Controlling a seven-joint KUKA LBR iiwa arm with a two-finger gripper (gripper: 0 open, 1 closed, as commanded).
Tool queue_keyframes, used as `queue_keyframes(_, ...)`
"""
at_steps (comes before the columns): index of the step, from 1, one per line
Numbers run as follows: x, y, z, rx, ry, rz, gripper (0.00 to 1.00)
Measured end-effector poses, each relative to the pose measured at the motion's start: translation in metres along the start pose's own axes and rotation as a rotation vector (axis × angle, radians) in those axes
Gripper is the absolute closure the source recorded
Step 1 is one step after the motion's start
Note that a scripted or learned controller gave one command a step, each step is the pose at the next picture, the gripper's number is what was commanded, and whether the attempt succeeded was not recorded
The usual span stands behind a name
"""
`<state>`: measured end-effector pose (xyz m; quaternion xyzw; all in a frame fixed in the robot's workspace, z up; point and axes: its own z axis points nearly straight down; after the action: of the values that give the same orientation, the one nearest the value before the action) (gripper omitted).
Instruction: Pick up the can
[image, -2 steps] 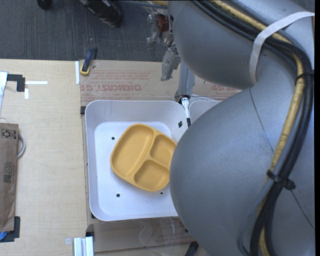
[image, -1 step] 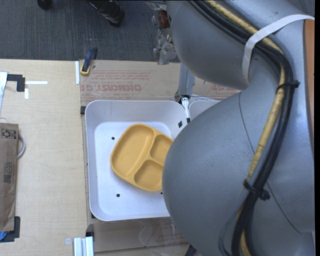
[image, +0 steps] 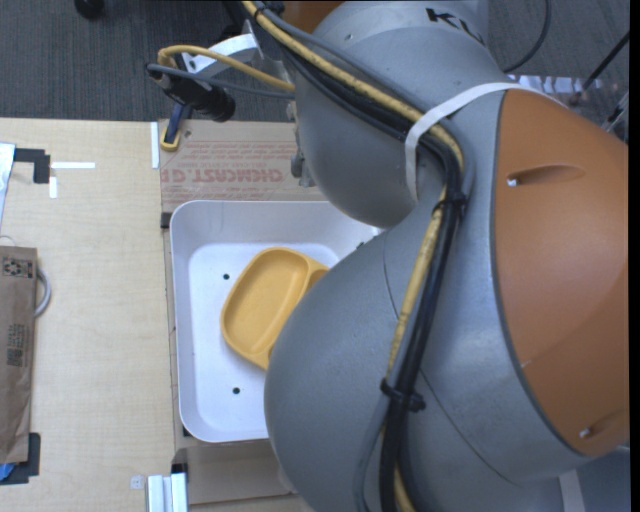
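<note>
- Looming over the camera view's right half, the grey arm (image: 400, 330) with its orange band (image: 570, 270) covers much of the shallow white bin (image: 190, 330).
- Lying in that bin, a yellow oval plastic dish (image: 262, 300) is partly hidden by the arm.
- Left lies the pale wooden tabletop (image: 90, 300), bearing a brown paper bag (image: 18, 350).
- Claw state and can position: cannot tell.

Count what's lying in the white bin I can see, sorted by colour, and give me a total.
Yellow: 1, a shallow dish in the white bin
Total: 1
The grey arm covers the bin's right part, so anything under it goes uncounted.
</note>
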<state>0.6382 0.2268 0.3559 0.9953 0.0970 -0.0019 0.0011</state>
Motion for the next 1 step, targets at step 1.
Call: queue_keyframes(1, -0.0021, 0.0492, -0.0852, 0.0, 0.002, -0.001, 1.0)
